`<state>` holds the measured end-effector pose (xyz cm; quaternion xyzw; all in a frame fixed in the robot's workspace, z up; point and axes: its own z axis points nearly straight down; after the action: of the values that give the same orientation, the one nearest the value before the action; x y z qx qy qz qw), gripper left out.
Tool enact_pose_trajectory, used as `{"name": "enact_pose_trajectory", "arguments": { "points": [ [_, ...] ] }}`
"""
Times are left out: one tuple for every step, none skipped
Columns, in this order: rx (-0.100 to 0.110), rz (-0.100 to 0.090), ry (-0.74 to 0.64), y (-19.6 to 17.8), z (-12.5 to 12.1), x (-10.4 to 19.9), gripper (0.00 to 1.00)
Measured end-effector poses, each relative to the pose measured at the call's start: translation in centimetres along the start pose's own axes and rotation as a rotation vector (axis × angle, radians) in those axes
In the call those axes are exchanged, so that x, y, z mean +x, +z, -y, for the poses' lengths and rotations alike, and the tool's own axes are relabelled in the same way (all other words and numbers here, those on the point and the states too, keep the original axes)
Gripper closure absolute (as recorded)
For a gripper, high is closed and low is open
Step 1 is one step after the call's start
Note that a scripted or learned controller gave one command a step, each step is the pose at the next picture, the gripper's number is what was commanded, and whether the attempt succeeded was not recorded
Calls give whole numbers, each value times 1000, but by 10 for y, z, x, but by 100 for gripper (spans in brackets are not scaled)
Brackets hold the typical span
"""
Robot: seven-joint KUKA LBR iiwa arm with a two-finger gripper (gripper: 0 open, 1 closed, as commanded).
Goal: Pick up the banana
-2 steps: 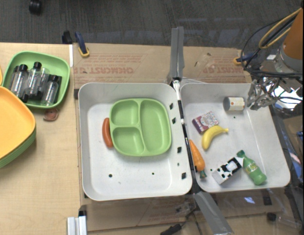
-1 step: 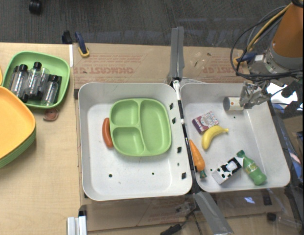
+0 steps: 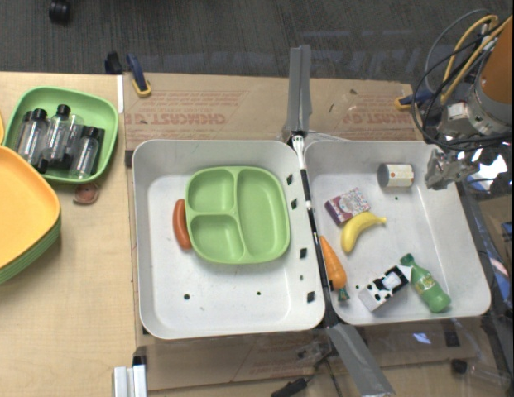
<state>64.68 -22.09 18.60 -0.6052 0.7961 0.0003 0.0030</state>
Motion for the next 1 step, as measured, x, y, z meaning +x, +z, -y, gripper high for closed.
{"name": "enact_pose_trajectory", "arguments": {
  "points": [
    [-1,-1,-207,-30,-48,13,100]
  ]
}}
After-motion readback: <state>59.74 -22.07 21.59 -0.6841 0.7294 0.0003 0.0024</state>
